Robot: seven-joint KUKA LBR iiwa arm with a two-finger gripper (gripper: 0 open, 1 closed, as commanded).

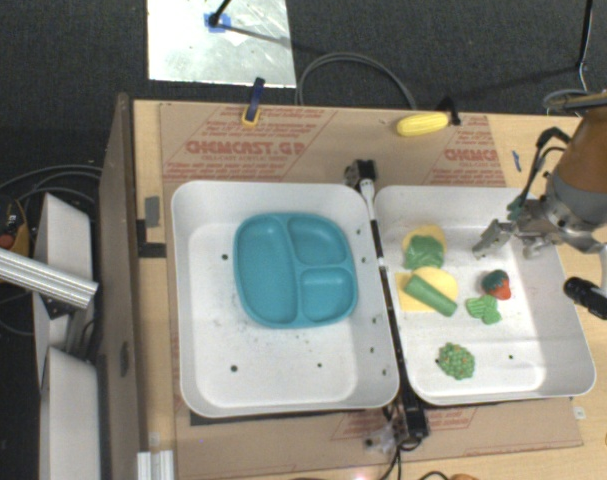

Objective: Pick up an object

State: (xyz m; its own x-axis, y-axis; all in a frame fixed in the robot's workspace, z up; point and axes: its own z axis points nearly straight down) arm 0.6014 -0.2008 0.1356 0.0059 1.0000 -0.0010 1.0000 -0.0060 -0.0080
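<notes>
A: Grey two-finger tool (pixel 511 236) hovers over the right white bin (pixel 573 368), fingers spread, nothing between them.
B: Small red-and-green toy vegetable (pixel 496 284) lies just below it.

- A blue divided plate (pixel 294 269) lies flat in the left white bin (pixel 203 368), near its middle.
- A brown board (pixel 283 138) with red printed lettering lies under both bins.
- A yellow clamp handle (pixel 421 123) sits on the board's far edge, above the right bin (pixel 563 368).
- A smaller yellow and blue clamp (pixel 254 105) sits on the same edge, farther left.
- A shiny metal sheet (pixel 220 28) lies on the dark floor beyond the bench.
- A grey cable (pixel 353 63) loops behind the board.
</notes>
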